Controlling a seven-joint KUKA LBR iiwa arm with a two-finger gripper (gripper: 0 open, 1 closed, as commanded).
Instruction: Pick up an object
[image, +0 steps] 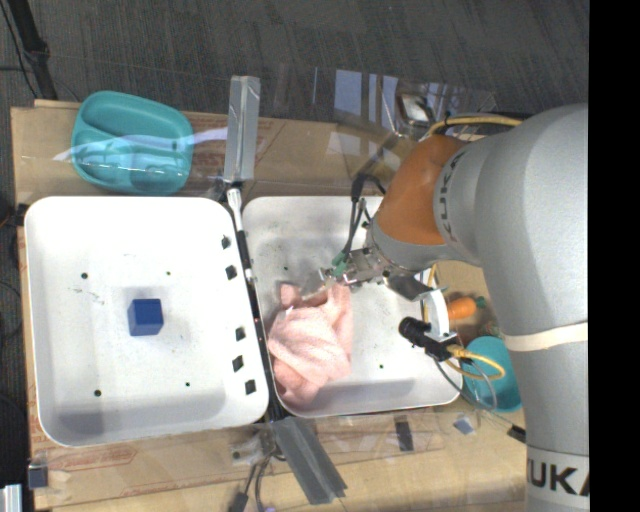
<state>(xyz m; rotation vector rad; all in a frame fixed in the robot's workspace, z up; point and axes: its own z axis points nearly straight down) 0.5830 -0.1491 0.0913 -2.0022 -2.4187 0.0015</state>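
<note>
A crumpled pink cloth lies in the right bin, along its left wall. My gripper hangs low over the cloth's upper edge, touching or nearly touching it, and the grey arm with its orange band covers the bin's back right part. A small blue cube sits alone in the middle of the left bin, far from the gripper.
A teal plastic object lies on the bench behind the left bin. An orange item and a teal cup sit beside the right bin's right wall. A black divider with clips separates the bins.
</note>
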